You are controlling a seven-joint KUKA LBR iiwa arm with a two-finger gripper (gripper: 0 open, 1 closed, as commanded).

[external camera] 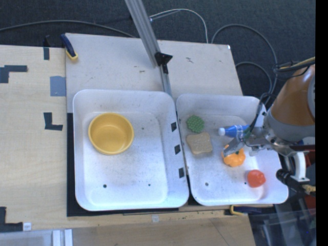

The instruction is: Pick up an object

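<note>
Two bins, left bin (82, 137) with yellow bowl (110, 132), jaws (234, 148) state unclear.

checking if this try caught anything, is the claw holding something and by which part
Cannot be told. The claw sits right at the top of the orange object in the right bin, but the view does not show the object between its fingers.

Table (31, 137): two bins side by side. Left bin (154, 188): bowl (110, 132) in its left half. Right bin (215, 193): round scrubber (195, 123) behind sponge (199, 144); bottle (233, 130) behind fruit (234, 159); ball (255, 178) at near right.
</note>
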